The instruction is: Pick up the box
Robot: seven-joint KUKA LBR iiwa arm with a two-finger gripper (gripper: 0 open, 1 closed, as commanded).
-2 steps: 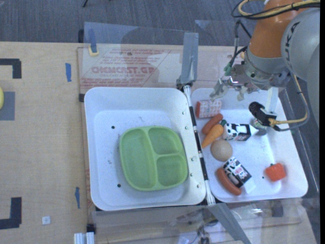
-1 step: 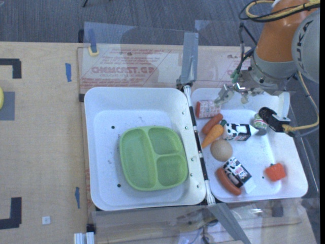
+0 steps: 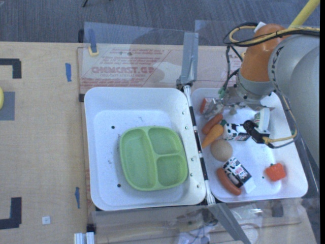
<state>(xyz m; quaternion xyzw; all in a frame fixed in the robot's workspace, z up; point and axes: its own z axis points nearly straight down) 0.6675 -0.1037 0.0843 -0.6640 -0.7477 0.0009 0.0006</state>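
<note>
Nearest lies the box (image 3: pixel 237 172), resting against a sausage (image 3: pixel 226 183) in the right bin (image 3: pixel 299 187), untouched because the gripper (image 3: pixel 227 99) hangs over the far corner, its opening impossible to tell.

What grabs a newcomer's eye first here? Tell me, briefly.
The green divided plate lies alone in the left bin. The grey arm's orange band hangs over the right bin, where small items crowd together: a carrot, an egg and a black-and-white box.
</note>
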